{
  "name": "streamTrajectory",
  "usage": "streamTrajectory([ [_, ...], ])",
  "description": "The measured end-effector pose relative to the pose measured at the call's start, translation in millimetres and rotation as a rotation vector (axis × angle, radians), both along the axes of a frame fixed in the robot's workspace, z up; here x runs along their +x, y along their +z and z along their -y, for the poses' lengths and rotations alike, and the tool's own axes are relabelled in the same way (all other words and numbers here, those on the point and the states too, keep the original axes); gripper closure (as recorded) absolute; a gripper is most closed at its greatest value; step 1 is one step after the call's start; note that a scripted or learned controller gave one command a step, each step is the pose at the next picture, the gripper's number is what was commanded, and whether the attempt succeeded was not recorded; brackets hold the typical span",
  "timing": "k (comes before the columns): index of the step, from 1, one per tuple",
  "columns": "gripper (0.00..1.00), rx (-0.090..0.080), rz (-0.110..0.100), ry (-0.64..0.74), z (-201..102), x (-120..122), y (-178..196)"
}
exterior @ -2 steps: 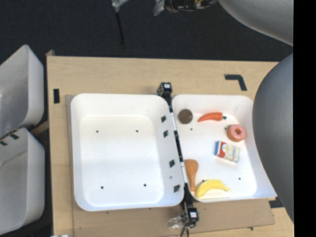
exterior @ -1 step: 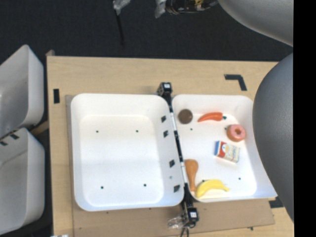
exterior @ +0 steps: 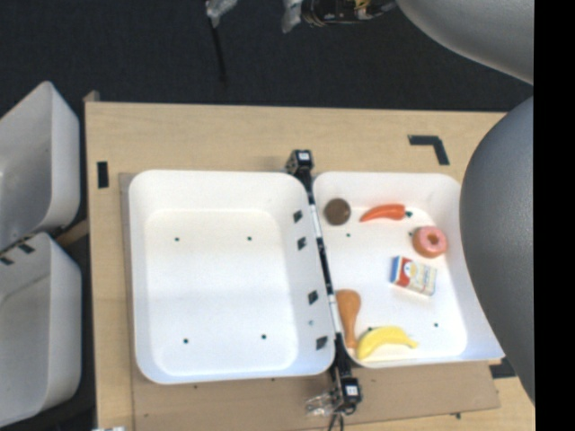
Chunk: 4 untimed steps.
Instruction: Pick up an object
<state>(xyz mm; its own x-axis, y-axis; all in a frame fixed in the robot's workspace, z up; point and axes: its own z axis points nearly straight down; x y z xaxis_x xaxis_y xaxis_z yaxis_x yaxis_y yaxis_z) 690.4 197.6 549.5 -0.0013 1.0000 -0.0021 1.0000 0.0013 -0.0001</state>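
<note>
1. The wooden worktop [exterior: 225, 133] is carrying two shallow white bins side by side, and the left bin [exterior: 216, 277] is lying on its left half, showing a bare white floor with a few small dark dots.
2. A strip of black clips [exterior: 314, 268] is running down the seam where the two bins are touching.
3. The right bin [exterior: 445, 330] is holding all the loose objects. A small brown round piece [exterior: 337, 211] is sitting near its upper left corner, close to the seam.
4. An orange-brown drumstick-shaped toy [exterior: 348, 311] is lying against the seam lower down, and a yellow banana [exterior: 384, 340] is resting just beside it along the bin's lower edge.
5. A red-orange chili pepper [exterior: 384, 212] is lying near the top of the bin, to the right of the brown piece.
6. A small red, white and blue carton [exterior: 413, 275] is lying tilted in the middle of the bin, with a pink doughnut [exterior: 429, 241] just above it.
7. The grey arm [exterior: 503, 241] is bulking over the right side of the bin; the state of the jaws cannot be told from here.
</note>
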Motion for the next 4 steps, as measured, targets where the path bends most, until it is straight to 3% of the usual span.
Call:
streamTrajectory([
  [1, 0.00, -0.001, -0.002, -0.008, 85, 0, 0],
  [2, 0.00, 0.002, -0.001, 0.005, 18, 0, 0],
  [3, 1.00, -0.002, -0.001, 0.000, 23, 1, 9],
  [4, 1.00, -0.001, -0.003, -0.003, 33, 0, -1],
])
